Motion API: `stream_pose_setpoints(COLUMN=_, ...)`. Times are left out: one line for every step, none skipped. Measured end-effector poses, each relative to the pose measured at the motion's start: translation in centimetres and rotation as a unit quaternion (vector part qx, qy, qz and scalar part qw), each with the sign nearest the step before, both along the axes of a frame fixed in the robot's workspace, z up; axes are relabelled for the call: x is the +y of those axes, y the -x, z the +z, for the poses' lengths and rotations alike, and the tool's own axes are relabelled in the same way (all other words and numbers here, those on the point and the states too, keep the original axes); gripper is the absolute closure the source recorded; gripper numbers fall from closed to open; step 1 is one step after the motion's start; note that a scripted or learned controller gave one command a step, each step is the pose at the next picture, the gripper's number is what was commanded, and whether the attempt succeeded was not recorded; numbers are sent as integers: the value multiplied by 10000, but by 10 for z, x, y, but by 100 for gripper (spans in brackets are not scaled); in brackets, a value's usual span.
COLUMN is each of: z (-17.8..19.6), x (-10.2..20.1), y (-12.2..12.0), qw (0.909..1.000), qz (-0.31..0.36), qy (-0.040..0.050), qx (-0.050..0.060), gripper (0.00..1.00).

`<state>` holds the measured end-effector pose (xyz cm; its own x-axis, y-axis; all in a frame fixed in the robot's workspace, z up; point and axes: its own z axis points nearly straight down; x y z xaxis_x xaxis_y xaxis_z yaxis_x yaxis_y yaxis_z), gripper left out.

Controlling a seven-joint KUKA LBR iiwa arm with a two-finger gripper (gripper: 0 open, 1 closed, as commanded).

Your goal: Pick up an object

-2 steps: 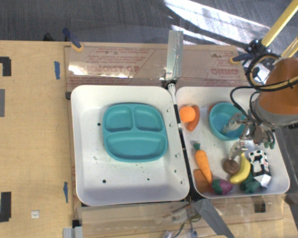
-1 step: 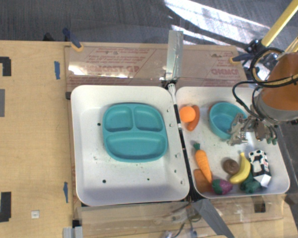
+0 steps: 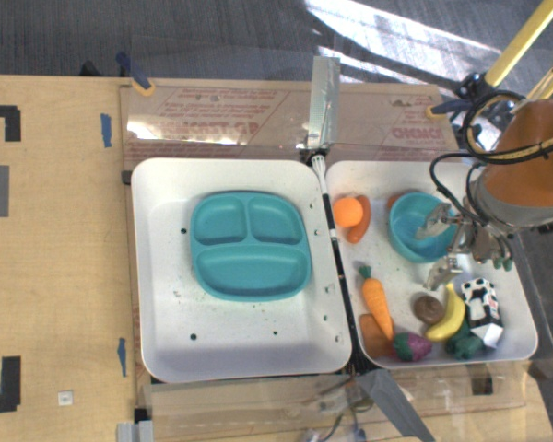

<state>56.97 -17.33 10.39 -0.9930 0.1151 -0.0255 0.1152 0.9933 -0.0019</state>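
Your gripper (image 3: 450, 247) hangs over the right bin (image 3: 525, 339), and you cannot tell how it is set. The teal bowl (image 3: 413, 228) lies just at its 9 o'clock, the banana (image 3: 448, 316) at 6, the carrot (image 3: 377, 306) toward 8, and the teal divided plate (image 3: 251, 245) sits in the left bin (image 3: 157, 274) at 9.

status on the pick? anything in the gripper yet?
Done: the arm has reached the right white bin; the two-finger gripper sits by the teal bowl.
In hand: nothing shows between its fingers.
Left: the whole grasp and lift. The yellow banana, orange carrot, round orange fruit and black-and-white cow toy all lie in the bin.
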Motion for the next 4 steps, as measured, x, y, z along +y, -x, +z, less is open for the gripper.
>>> stream_pose_setpoints(z=7, x=33, y=-69, qw=9909, qz=1342, qy=-10, qx=103, gripper=0)
stream_pose_setpoints(z=-9, x=69, y=-55, qw=9972, qz=748, qy=30, qx=32, gripper=0)
stream_pose_setpoints(z=-12, x=52, y=-19, qw=9996, qz=265, qy=-13, qx=41, gripper=0)
stream_pose_setpoints(z=-11, x=74, y=-27, qw=9996, qz=289, qy=1, qx=17, gripper=0)
